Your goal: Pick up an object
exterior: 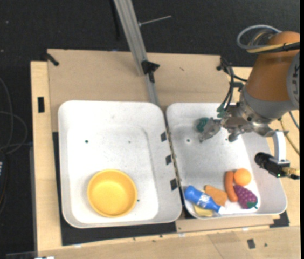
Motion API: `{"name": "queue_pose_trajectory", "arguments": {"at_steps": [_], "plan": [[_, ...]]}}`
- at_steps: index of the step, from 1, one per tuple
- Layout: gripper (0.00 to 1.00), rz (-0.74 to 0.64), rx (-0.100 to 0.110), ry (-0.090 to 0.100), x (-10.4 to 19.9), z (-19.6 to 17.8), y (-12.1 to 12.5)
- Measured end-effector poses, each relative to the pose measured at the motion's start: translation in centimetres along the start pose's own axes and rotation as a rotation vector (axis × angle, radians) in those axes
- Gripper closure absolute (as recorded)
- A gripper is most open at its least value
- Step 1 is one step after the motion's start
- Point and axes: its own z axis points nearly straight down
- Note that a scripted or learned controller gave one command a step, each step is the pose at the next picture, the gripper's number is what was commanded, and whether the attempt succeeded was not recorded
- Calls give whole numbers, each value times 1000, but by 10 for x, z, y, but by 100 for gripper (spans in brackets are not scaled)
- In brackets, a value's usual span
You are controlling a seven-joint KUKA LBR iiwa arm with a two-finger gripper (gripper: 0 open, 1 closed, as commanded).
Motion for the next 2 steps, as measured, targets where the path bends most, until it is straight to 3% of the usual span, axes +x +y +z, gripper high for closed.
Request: {"name": "queue_pose_trajectory", "arguments": {"at_steps": [1, 2], "plan": [[0, 2, -1, 0, 0, 0, 0], [0, 4, 5, -2, 0, 42, -2]]}}
